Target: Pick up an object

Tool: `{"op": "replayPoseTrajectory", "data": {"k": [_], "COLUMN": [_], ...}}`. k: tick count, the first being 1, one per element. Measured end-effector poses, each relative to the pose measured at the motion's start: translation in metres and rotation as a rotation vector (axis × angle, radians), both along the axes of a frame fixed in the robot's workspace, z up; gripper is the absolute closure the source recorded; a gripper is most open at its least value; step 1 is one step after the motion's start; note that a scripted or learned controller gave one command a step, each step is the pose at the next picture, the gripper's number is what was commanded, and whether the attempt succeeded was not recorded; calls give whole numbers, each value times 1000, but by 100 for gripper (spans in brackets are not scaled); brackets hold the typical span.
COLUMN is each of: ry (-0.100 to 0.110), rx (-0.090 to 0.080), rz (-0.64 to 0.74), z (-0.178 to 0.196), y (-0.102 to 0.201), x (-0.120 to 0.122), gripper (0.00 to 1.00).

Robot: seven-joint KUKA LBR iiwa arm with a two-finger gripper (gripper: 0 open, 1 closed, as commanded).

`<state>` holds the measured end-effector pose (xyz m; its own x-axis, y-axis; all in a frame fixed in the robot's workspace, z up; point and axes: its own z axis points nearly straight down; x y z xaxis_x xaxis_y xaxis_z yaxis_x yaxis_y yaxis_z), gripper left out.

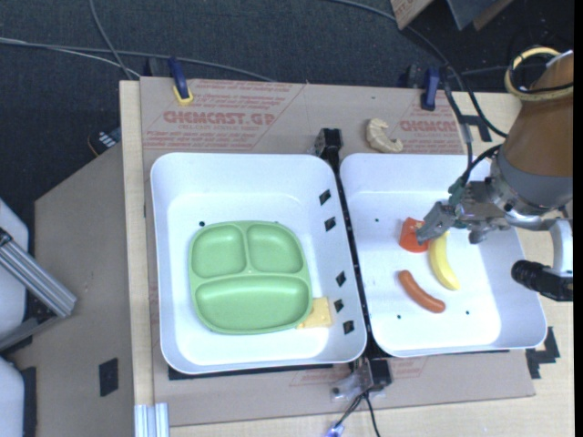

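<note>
The right bin [474, 330] holds three small things. A red round piece [411, 236] lies at its middle left, a yellow banana [444, 267] sits just right of it, and an orange-red sausage [421, 291] lies below them. My gripper [455, 232] hangs over the bin's middle, just above the banana's upper end and right of the red piece. Its fingers [434, 228] stand apart, open, with nothing held between them. The grey arm with its orange band [547, 116] comes in from the right.
The left bin [173, 208] holds a green divided plate [250, 276] with a yellow wedge [317, 314] against its lower right corner. A beige curled object [384, 135] lies on the cardboard behind the bins. Blue clamps [182, 86] and cables sit at the back edge.
</note>
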<state>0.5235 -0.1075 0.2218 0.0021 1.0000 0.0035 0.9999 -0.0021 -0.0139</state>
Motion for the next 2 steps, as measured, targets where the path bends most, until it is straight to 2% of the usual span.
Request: {"op": "replayPoseTrajectory", "data": {"k": [1, 2], "ry": [-12, -7], "rx": [-2, -1], "rz": [3, 1], "z": [6, -42], "y": [0, -8], "x": [3, 6], "gripper": [0, 0]}}
